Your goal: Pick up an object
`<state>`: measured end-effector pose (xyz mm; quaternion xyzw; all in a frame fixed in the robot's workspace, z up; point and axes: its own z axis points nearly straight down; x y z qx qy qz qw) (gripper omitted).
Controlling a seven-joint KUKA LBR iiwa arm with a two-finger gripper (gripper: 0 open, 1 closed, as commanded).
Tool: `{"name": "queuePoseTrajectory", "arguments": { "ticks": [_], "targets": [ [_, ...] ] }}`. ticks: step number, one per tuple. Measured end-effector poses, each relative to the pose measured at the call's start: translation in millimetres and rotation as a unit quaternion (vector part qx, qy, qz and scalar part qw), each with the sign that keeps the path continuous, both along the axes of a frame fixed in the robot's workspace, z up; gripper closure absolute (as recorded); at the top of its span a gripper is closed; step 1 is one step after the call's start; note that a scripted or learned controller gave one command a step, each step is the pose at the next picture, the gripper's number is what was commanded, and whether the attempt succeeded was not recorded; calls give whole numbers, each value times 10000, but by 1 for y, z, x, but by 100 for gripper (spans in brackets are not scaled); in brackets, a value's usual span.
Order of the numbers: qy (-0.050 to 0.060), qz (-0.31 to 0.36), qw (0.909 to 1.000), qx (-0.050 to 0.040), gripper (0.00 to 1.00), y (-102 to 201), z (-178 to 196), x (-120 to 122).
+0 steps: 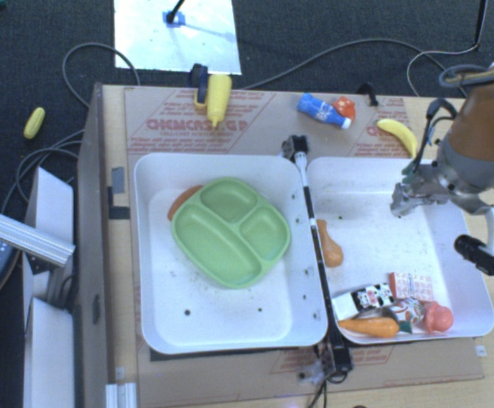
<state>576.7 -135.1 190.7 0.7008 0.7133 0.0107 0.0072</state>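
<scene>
The pincer (404, 201) is seen above a bare part of the right bin (357, 185); whether it is clenched cannot be told. The toys (400, 308) are piled well below it, so only air may be grabbed.

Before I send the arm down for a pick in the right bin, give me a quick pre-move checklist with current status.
1. Gripper over the right bin: ok.
2. Nothing held: cannot tell.
3. Bin floor directly below gripper bare: ok, so no target there.
4. Targets present: ok, carrot, small carton and pink toy clustered at the near edge.
5. Targets separated: not ok, they touch or overlap.
6. Orange piece pickable: not ok, against the divider.
</scene>
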Motion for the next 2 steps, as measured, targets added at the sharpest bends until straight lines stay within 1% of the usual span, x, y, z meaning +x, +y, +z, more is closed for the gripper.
{"name": "queuePoseTrajectory", "arguments": {
  "ticks": [1,2],
  "targets": [
    [2,-1,10000,0,0,0,0,0],
    [118,-79,9999,-26,0,-39,-33,28]
  ]
}}
